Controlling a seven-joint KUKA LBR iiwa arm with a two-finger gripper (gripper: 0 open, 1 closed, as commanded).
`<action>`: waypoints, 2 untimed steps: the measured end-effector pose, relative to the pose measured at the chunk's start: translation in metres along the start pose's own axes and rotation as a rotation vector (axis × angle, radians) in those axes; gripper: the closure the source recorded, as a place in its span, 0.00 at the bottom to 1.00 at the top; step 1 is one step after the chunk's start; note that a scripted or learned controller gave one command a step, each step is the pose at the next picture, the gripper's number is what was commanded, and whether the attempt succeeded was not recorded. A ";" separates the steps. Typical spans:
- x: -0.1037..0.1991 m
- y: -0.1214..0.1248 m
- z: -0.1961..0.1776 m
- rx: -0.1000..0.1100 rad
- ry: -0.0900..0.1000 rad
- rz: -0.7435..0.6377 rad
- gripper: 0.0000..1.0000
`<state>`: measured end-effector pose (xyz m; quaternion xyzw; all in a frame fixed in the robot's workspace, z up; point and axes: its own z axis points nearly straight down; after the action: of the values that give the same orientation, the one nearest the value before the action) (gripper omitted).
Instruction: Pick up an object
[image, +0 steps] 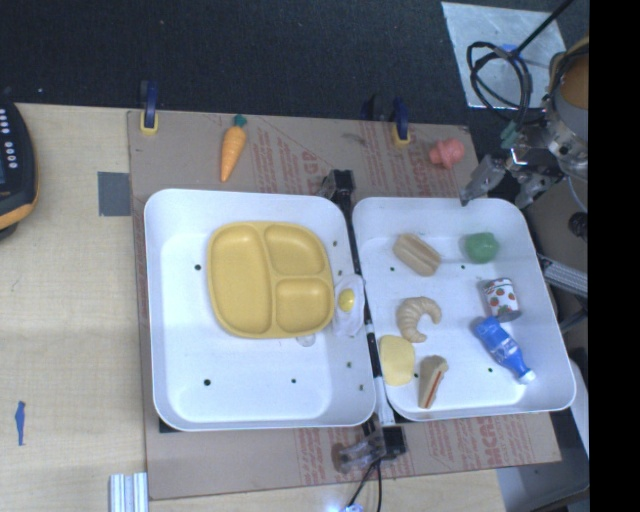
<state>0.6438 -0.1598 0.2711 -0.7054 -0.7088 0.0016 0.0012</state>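
Two shallow white bins sit side by side on a brown cardboard sheet (300, 150) that blue-and-yellow clamps (149, 108) pin to the bench, presumably so nothing slides when the arm pushes into them. The two-finger gripper (497, 175) hangs at the upper right, just past the far rim of the right bin (560, 400); its dark fingers look spread and nothing is between them.

Every pickable toy in that bin lies toward the viewer from the gripper. Nearest is a small green rounded lump (481, 246); a tan hot-dog bun (417, 254) lies to that lump's left. Further off come a red-and-white spotted block (500, 297), a blue plastic bottle (500, 346), a pale croissant (417, 315), a yellow cheese-like slab (396, 359) against the dividing rim, and a sandwich wedge (432, 380). They are loosely scattered with gaps between them, which should leave room for fingers.

The left bin (180, 390), well to the gripper's left, holds a yellow three-compartment plate (270, 278). An orange toy carrot (232, 148) and a pink lump (447, 152) lie outside both bins on the cardboard.

Faint red printing runs across the cardboard, too blurred to read; I can make out no brand anywhere.
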 end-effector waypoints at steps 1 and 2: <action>0.043 -0.029 0.141 0.012 0.004 -0.003 0.00; 0.064 -0.085 0.169 0.009 0.002 0.002 0.00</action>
<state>0.5574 -0.0967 0.1025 -0.7060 -0.7082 0.0038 0.0051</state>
